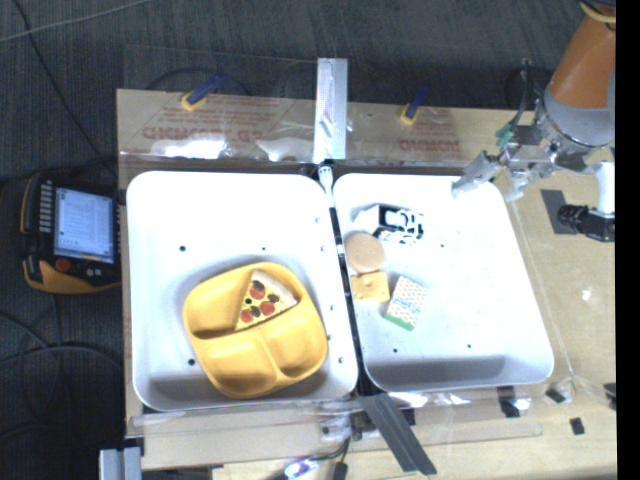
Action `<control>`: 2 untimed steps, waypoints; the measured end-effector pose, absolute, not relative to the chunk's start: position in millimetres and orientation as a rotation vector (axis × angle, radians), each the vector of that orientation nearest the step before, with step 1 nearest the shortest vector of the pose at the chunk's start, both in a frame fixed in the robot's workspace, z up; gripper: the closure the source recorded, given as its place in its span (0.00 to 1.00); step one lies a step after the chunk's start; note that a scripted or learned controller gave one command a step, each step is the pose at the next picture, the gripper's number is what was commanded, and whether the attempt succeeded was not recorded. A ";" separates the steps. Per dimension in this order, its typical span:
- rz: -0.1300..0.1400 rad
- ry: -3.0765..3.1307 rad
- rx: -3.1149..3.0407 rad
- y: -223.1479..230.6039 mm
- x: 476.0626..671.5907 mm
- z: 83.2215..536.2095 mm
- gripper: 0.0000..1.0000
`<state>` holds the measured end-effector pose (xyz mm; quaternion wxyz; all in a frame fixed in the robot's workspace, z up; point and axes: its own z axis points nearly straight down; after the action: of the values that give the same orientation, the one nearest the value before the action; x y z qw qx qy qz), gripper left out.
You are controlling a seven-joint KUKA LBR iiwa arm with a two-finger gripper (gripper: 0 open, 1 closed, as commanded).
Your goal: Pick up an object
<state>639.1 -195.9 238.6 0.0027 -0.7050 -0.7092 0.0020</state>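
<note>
Reaching in from the right, arm point(585, 68) angled low, gripper point(470, 181) above right bin's point(520, 338) far corner, finger state unclear.

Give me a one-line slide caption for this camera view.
Gripper hovers over right white bin's far corner; left white bin holds yellow divided plate with toy pizza slice.

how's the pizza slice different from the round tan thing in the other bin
The pizza slice is a wedge with red spots; the round tan piece is a plain disc. The slice lies in the yellow divided tray in the left bin; the disc lies on the right bin's floor.
</note>
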 end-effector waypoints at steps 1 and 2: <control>0.010 -2.048 -2.374 -138.9 592.4 126.0 0.00; 0.008 -1.841 -2.532 -212.0 628.2 119.0 0.00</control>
<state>628.2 -212.0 119.0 0.0055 -0.8087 -0.5881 0.0025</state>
